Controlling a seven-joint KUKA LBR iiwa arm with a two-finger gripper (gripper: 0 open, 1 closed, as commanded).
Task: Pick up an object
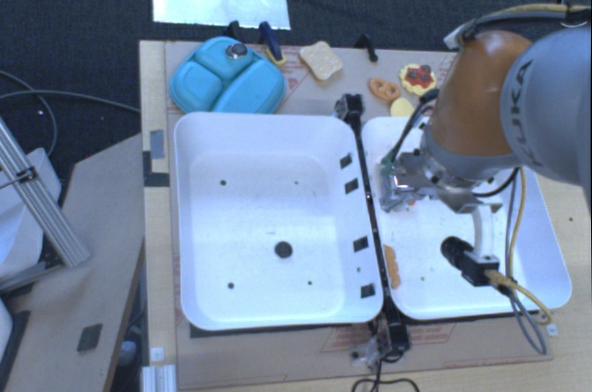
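two bins side by side: left bin (213,150) with a dark disc (283,249) on its floor, right bin (546,279) with an orange piece (391,267) near its left wall. gripper (400,189) low over right bin, above orange piece; finger state impossible to tell.

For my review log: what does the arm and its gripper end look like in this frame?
The arm is bulky, rounded and grey, with dark KUKA lettering on its side and a broad orange band above the wrist. The gripper end is a cluster of shiny metal parts. Yellowish and dark cables loop off the wrist, past a black fitting.
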